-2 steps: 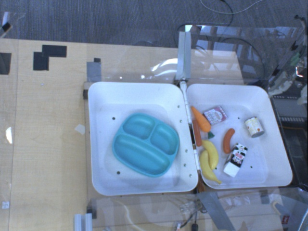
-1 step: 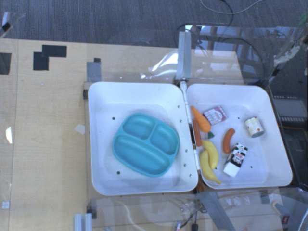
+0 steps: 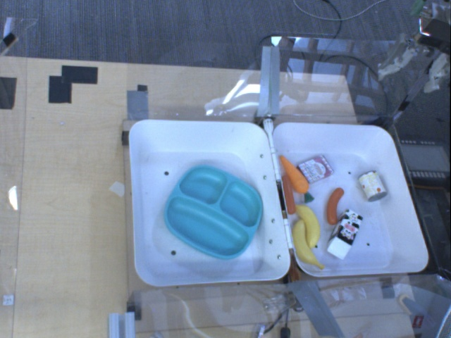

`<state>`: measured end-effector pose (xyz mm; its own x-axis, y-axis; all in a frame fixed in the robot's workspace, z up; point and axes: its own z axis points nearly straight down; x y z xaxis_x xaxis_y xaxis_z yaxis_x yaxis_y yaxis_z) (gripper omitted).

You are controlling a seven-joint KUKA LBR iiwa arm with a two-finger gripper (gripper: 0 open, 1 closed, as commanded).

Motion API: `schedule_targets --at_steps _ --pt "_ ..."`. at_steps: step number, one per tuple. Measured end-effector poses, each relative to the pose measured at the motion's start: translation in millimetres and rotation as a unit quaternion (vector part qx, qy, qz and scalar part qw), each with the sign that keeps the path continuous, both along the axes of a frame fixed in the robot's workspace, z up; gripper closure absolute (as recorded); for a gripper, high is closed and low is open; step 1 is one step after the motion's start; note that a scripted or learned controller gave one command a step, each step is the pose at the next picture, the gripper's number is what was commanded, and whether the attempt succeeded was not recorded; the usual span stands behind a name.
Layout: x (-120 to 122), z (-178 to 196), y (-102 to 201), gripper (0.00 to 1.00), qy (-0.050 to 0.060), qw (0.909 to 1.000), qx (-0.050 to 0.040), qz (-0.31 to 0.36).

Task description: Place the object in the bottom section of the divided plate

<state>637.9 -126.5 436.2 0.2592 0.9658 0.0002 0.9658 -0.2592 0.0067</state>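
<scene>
Wooden bench (image 3: 63, 189), grey carpet (image 3: 141, 13) behind. Blue plate (image 3: 174, 215) lies in the white bin (image 3: 148, 259) farther from the claw (image 3: 430, 30); I cannot tell the claw's state.

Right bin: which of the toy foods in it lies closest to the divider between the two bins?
The carrot, orange with its top end almost against the divider. The banana sits just right of it and lower; the sausage, can and milk carton lie further right.

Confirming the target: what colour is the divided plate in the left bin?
Light blue divided plate, seen clearly in the camera view.
</scene>
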Motion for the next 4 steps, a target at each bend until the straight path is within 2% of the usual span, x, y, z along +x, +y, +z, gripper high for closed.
schedule_targets --at_steps 1,2,3,4 --pt "32 -112 37 0.0 0.003 0.9981 0.0004 0.061" --pt "31 -211 130 0.0 0.003 0.9981 0.0012 0.061" --pt "32 -31 127 0.0 -0.002 0.9523 -0.0021 0.305" --pt "27 -199 191 0.0 0.002 0.9766 0.0002 0.215"
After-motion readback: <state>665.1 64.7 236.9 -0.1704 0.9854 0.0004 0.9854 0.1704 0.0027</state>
